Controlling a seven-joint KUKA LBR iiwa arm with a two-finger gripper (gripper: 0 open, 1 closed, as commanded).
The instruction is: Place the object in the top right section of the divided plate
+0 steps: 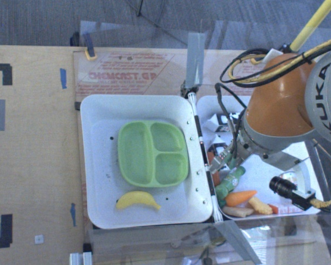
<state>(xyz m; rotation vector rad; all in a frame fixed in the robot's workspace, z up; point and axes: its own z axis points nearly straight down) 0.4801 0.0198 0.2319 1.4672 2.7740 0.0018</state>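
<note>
A light green divided plate (153, 153) lies in the middle of the left white bin (94, 148), with one long section on its left and two smaller ones on its right. Nothing lies in its top right section (166, 137). My gripper (220, 160) is low in the right bin (314, 148), at that bin's left side, above a pile of toy food. Just below it are a green item (230, 181) and an orange carrot (241, 197). The orange wrist band and the arm hide much of the right bin.
A yellow banana (138, 201) lies in the left bin, near its front edge below the plate. More toy food sits along the right bin's front edge: a yellow ridged piece (260, 205) and a beige piece (237, 211). Black cables (231, 76) loop above the wrist.
</note>
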